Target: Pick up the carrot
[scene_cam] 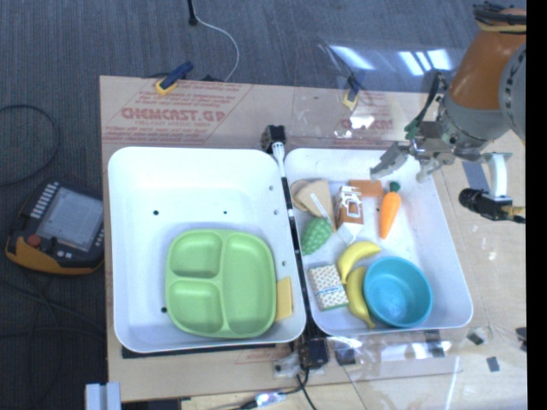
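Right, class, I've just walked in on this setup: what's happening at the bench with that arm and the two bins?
A grey robot arm with an orange band reaches in from the right, its gripper open above the far edge of the right bin. The carrot it is meant to pick up lies just below the gripper in that bin, not yet grasped, next to a banana and a blue bowl. The left bin holds a green divided plate.
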### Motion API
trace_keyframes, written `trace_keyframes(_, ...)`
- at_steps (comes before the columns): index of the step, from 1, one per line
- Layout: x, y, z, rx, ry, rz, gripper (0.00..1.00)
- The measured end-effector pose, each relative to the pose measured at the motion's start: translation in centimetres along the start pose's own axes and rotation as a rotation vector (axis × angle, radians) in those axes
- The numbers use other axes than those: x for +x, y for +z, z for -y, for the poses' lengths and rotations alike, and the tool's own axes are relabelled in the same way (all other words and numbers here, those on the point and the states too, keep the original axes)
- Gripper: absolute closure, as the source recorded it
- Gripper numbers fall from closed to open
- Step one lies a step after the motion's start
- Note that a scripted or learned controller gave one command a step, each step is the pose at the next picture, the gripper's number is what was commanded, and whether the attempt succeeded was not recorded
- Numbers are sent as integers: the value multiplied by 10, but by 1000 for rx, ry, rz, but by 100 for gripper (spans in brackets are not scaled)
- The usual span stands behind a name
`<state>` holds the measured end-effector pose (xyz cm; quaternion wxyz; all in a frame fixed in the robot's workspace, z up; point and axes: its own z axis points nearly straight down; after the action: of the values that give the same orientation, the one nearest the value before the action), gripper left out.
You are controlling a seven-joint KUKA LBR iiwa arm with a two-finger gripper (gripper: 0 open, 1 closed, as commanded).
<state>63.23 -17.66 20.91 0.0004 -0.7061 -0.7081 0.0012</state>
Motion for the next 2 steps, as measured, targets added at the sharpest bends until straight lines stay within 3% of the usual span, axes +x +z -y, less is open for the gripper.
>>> trace_keyframes(1,-38,103,35,7,71,-14,0)
trace_keyframes(2,-20,118,39,-15,158,2,0)
